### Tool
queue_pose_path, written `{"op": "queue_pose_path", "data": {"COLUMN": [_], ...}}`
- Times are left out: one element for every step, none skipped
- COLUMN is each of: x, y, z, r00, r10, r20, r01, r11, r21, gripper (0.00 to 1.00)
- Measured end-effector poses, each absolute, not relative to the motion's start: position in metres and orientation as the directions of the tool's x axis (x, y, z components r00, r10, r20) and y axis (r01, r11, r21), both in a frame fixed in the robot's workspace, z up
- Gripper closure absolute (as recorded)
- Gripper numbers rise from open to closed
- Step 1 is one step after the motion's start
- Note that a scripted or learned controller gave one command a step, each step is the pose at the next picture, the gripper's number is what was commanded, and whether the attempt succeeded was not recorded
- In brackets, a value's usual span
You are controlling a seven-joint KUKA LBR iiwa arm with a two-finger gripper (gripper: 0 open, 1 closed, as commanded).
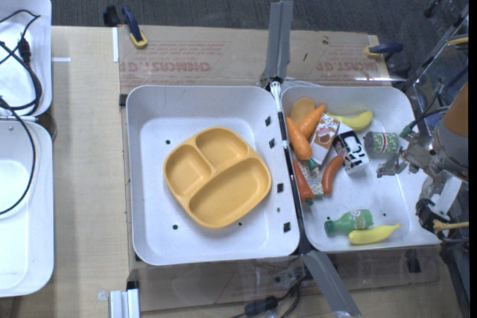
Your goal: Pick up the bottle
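Note:
A small green bottle (pixel 350 221) with a white label lies on its side near the front of the right bin (pixel 406 104). A yellow banana (pixel 373 234) lies touching it on the front side. My gripper (pixel 396 163) hangs over the right part of that bin, up and to the right of the bottle and apart from it. It is just in front of a green can (pixel 383 143). The grey arm with its orange band (pixel 456 121) comes in from the right edge.
The right bin's left half holds several carrots (pixel 299 139), a small carton (pixel 325 138), a black-and-white block (pixel 355 153) and a second banana (pixel 355 120). The left bin (pixel 141 160) holds a yellow divided plate (pixel 216 176). A grey divider (pixel 279 41) stands between the bins.

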State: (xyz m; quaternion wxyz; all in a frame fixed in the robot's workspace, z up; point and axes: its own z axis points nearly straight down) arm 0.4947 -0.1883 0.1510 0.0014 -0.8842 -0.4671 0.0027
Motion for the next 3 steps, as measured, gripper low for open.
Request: {"op": "queue_pose_path", "data": {"x": [0.555,0.476,0.478], "y": [-0.197,-0.157,-0.201], "z": [0.104,0.089,0.168], "r00": [0.428,0.512,0.44], "r10": [0.904,0.859,0.898], "r20": [0.001,-0.002,-0.002], "r01": [0.904,0.859,0.898], "r11": [-0.428,-0.512,-0.44], "r21": [0.0,-0.006,-0.005], "gripper": [0.0,0.0,0.0]}}
